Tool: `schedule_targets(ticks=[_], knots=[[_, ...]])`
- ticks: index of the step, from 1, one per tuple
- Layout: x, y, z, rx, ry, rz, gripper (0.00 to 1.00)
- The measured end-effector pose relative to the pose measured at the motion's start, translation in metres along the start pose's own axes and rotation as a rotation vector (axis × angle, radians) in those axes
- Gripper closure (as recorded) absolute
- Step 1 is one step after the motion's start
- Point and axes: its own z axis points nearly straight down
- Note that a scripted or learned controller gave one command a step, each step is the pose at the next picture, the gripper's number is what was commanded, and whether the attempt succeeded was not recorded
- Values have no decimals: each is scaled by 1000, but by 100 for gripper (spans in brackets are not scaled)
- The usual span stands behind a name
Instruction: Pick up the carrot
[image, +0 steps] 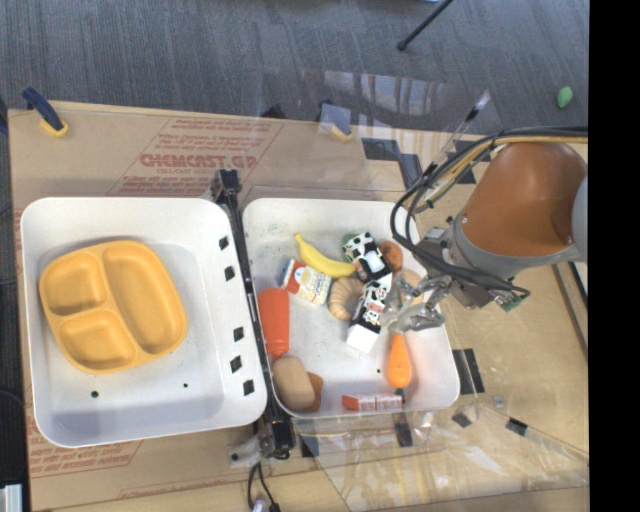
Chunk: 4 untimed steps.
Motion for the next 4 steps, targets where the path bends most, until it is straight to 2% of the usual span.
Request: schedule_targets(ticks=[1,2,3,4], knots=[[1,2,3,-7,4,0,0],[15,13,56,-13,4,-318,0],[28,27,83,11,-8,-511,0],[27,26,71,8,-3,-518,100]])
